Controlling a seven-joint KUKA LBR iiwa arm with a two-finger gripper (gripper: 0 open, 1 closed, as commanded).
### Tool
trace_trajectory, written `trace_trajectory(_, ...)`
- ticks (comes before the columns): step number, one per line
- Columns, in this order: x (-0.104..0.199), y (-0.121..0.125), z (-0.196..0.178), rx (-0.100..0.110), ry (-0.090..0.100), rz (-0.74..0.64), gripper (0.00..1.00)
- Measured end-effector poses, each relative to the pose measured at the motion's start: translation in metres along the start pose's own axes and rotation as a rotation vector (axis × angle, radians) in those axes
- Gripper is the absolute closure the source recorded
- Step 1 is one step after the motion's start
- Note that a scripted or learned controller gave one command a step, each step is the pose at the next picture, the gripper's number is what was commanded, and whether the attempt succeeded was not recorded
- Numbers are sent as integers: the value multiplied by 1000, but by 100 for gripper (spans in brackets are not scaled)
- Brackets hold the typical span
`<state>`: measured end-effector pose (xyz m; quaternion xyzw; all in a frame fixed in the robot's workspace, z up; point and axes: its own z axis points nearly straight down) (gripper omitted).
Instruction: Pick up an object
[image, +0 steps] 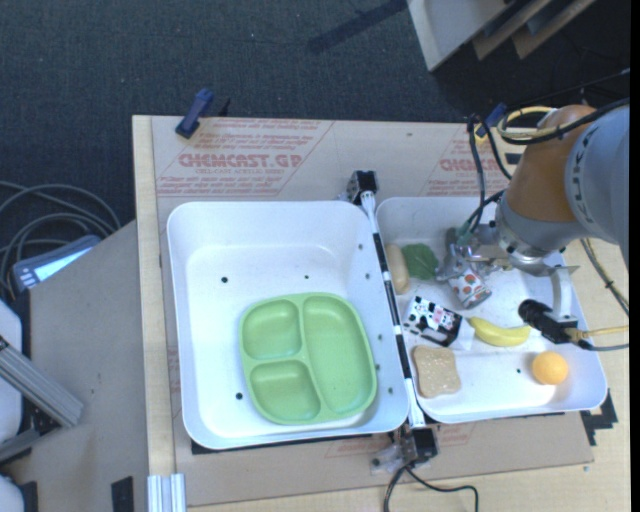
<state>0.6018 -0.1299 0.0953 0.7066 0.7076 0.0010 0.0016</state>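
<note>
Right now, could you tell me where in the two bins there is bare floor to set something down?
The left bin has bare floor behind the green tray and along its left side. The right bin is crowded: slice of bread, black-and-white item, banana and orange. A small patch lies between the bread and the orange.

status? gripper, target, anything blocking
Gripper low in right bin, over small patterned cup; grasp unconfirmed. Banana, green piece, black-and-white item crowd close.
</note>
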Motion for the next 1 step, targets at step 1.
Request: trace_trajectory(1,71,9,-90,2,2,0,100)
